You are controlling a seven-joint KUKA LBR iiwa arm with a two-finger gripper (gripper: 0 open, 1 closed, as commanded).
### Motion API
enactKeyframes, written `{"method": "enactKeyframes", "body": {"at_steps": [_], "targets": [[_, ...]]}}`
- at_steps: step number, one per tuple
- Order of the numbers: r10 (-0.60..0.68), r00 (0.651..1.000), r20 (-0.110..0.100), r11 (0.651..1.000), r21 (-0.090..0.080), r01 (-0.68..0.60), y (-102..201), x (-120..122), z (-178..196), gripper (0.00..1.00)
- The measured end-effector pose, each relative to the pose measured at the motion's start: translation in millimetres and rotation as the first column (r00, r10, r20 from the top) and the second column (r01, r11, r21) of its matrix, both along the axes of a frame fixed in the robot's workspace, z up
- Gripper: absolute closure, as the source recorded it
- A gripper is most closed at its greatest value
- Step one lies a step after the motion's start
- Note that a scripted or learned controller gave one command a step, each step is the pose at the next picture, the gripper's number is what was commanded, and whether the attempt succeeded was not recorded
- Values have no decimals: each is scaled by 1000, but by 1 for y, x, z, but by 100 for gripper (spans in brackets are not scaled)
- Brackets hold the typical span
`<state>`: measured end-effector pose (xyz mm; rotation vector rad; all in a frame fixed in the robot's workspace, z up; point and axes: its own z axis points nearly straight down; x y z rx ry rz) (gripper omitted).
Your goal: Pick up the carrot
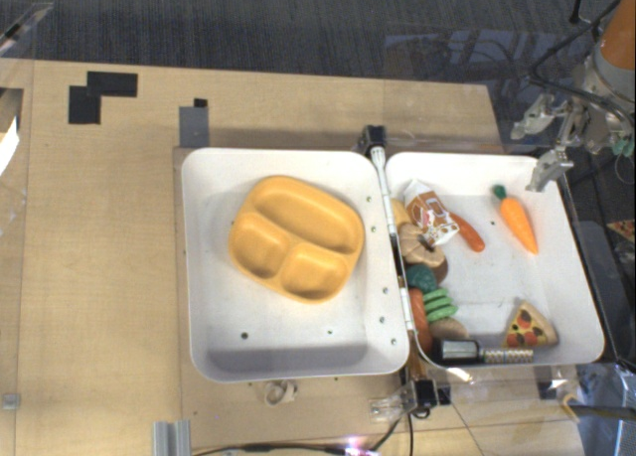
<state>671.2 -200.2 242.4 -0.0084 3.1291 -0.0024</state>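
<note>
Grey metal of the arm is seen cut off at the frame's upper right corner, so that little beyond the wrist and the gripper [553, 161] is shown; the gripper is blurred against cables and the bench edge, and whether it is spread or closed cannot be told. Nothing can be made out between its tips. Just below the gripper and slightly to its left, apart from it, the carrot [517, 222] is found lying flat on the floor of the right bin [576, 285]. It is seen as a short orange cone, its green top turned toward the gripper and its narrow point turned away, down and to the right. Further left of the gripper, a heap of toy food is crowded against the bin's left wall, and the pieces overlap so that several are hard to name; a small printed packet [430, 216] and a green piece [435, 303] can be distinguished. A pizza slice [529, 326] is seen well below the gripper, near the bin's lower edge. Far to the left, a yellow divided tray [296, 235] is held in the left bin [219, 325].
</note>
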Motion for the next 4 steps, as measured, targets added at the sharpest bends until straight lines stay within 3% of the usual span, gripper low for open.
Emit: {"method": "enactKeyframes", "body": {"at_steps": [1,2,3,4], "targets": [[116,993,-13,993,2,-116,9,-3,-150,0],[231,973,0,973,-4,-231,-6,-69,-153,0],[238,971,12,971,-10,-238,-5,-64,-138,100],[683,730,1,730,-18,-683,-8,-57,-150,100]]}}
